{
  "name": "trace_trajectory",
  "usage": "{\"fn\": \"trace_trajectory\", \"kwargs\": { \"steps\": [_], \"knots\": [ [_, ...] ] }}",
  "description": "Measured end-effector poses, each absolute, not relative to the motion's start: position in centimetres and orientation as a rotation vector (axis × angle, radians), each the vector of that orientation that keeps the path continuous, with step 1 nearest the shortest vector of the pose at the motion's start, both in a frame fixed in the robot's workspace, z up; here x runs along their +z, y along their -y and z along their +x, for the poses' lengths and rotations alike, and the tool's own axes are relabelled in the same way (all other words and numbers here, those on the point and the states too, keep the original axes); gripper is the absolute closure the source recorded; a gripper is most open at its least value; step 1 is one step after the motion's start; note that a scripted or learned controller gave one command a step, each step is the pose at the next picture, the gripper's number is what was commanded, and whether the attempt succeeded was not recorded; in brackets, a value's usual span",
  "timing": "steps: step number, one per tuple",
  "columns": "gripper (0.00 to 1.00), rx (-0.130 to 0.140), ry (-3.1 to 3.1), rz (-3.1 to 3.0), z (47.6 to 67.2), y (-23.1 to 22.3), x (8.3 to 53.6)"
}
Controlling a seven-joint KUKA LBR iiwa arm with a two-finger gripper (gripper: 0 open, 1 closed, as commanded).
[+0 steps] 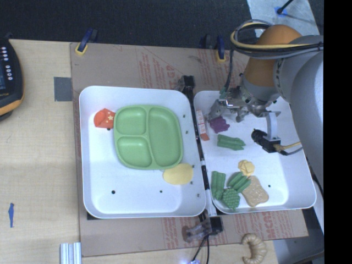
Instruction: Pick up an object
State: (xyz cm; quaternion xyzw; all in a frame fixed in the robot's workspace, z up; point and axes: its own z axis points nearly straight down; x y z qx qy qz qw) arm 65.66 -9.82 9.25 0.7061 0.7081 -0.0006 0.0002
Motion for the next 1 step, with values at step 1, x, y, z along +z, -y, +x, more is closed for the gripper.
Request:
{"fn": "trace_trajectory", "kwargs": {
  "steps": [1],
  "knots": [
    [0.00, -0.002, -2.227, 2.217, 65.65, 9.65, 9.23]
  ]
}}
